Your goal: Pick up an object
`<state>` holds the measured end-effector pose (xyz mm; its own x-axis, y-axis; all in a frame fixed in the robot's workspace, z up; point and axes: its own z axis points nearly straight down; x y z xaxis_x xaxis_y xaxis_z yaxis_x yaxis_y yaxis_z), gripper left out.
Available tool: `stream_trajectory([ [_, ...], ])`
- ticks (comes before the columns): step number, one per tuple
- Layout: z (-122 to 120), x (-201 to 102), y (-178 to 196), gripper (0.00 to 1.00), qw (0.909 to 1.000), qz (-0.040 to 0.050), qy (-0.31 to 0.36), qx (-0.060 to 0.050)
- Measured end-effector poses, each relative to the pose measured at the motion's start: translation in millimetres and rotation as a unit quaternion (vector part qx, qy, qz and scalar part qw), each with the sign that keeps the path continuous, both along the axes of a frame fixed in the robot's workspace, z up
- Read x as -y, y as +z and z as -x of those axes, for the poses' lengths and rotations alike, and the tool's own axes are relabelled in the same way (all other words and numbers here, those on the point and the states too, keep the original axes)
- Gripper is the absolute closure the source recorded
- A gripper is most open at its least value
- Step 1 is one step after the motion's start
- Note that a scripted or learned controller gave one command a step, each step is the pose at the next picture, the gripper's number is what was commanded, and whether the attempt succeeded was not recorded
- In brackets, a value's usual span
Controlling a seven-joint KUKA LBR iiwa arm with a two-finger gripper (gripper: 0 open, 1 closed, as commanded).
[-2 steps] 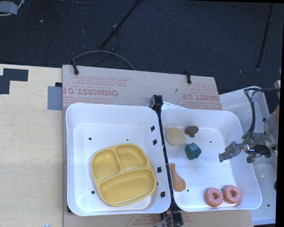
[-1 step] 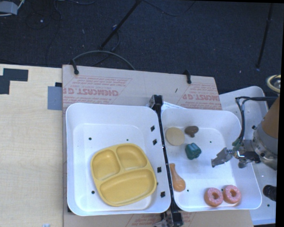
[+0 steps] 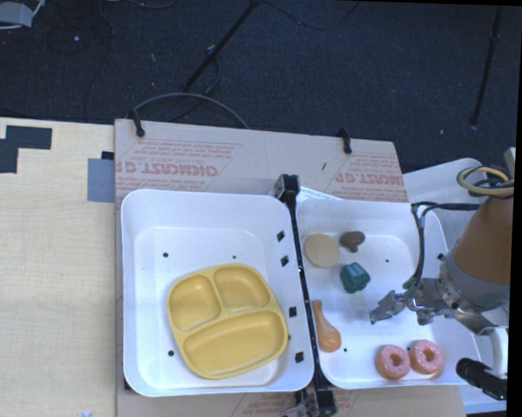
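Note:
The right bin (image 3: pixel 389 230) holds several small objects: a cream round disc (image 3: pixel 321 250), a brown lump (image 3: pixel 352 240), a teal block (image 3: pixel 355 276), an orange drumstick-shaped piece (image 3: pixel 326 327) and two pink donuts (image 3: pixel 392 362) (image 3: pixel 425 356). My gripper (image 3: pixel 403 311) hangs over the right half of this bin, to the right of the teal block and above the donuts. Its two grey fingers (image 3: pixel 383 309) stand apart with nothing between them. The grey arm with its orange band (image 3: pixel 488 243) comes in from the right.
The left bin (image 3: pixel 157 216) carries a yellow divided plate (image 3: pixel 228 319). A black divider (image 3: pixel 294 274) runs between the bins. Both sit on a cardboard sheet (image 3: pixel 246 159); a pale wooden benchtop (image 3: pixel 42 280) lies to the left.

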<state>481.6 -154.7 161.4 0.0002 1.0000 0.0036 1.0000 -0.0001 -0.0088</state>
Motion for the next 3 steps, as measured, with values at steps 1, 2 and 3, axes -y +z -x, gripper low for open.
stream_trajectory([
  [1, -2.8, -7.0, -61.7, 0.0, 1.0, 0.0, 0.0, 0.0],
  [2, -3.2, -5.1, -48.7, 1.0, 1.0, 0.0006, -0.003, 0.001],
  [3, -13.3, -3.7, -0.7, 1.0, 1.0, 0.0019, 0.001, 0.005],
])
